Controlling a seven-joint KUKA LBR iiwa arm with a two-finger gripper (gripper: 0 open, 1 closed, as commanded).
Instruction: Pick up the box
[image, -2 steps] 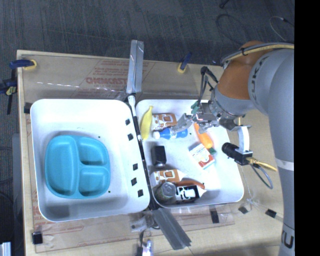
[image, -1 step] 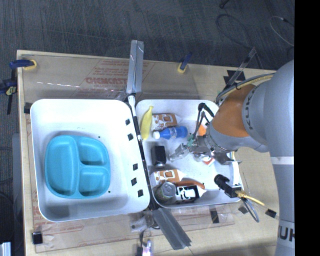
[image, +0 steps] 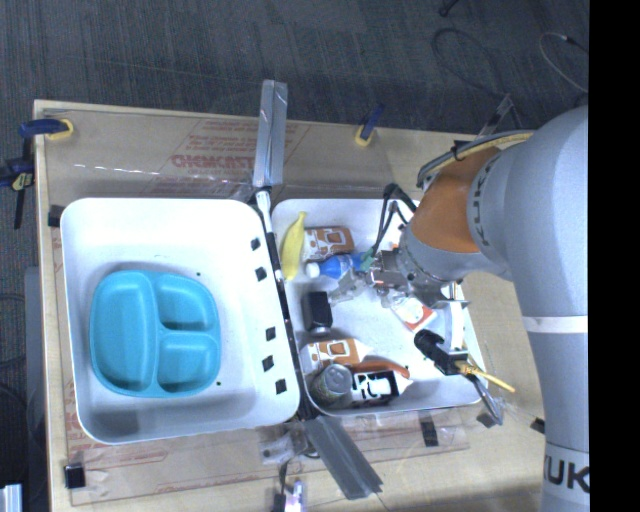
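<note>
Your hand (image: 372, 272) hangs low in the right bin (image: 462, 392), near a box (image: 328, 240) beside the banana (image: 292, 244); you cannot tell its grip state.

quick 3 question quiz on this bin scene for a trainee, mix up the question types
1. True or false: the blue tray lies in the left bin.
2. Which bin is the gripper over? A) left B) right
3. What yellow fruit lies along the right bin's left wall?

Key:
1. True
2. B
3. The banana; a small brown box lies beside it.
</note>
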